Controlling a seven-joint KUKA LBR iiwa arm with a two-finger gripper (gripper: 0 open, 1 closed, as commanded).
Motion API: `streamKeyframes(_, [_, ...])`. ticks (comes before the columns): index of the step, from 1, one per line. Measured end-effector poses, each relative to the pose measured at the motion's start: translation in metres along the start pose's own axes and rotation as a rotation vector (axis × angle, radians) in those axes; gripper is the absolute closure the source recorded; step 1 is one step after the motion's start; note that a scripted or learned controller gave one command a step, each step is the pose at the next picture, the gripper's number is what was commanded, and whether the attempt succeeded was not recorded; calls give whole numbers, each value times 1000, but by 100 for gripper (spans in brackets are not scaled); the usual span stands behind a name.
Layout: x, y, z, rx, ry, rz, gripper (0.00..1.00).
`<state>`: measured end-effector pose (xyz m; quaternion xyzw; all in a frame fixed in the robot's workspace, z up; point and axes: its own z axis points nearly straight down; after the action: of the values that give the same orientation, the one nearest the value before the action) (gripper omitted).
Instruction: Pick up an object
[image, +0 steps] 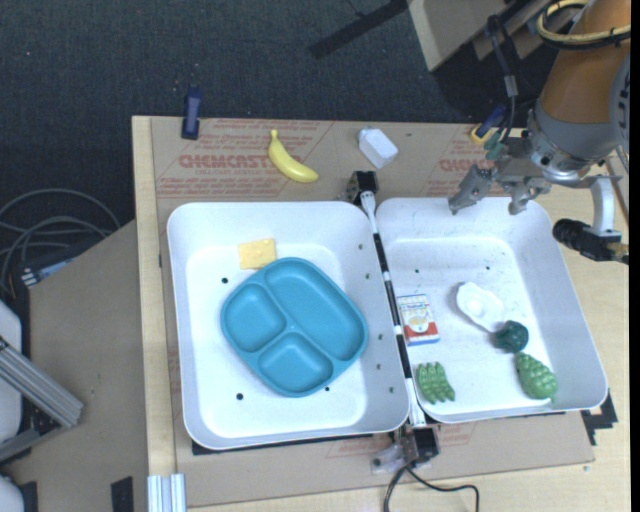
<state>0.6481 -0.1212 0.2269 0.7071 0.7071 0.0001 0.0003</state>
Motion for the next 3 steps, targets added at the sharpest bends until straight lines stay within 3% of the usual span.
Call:
streamKeyframes(1, [-34, -35, 134, 4, 1, 2, 0])
streamKeyframes(2, [3, -75, 141, -3, -4, 2, 0])
streamKeyframes(3, [-62, -59, 35, -3, -2, 1, 0])
